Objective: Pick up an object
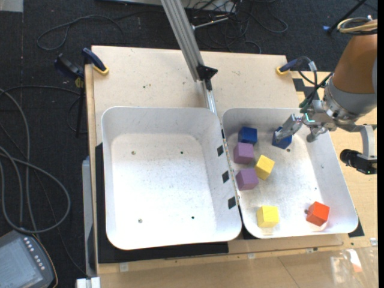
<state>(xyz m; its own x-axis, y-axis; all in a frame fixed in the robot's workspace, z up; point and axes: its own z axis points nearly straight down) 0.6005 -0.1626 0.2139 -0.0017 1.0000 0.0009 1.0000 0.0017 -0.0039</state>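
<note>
Blue block [281, 138] sits at the upper part of the right bin [336, 182], and your hand [298, 128] is right on it, fingers apparently pinching it. A second blue cube [248, 135] lies just left, near the bin's divider. Below it you see two purple cubes [243, 153], a yellow cube [264, 166] beside them, another yellow one [267, 215] near the front rim, and an orange cube [318, 213] at the front right. The left bin [120, 161] rests beside it on the worktop [150, 77].
</note>
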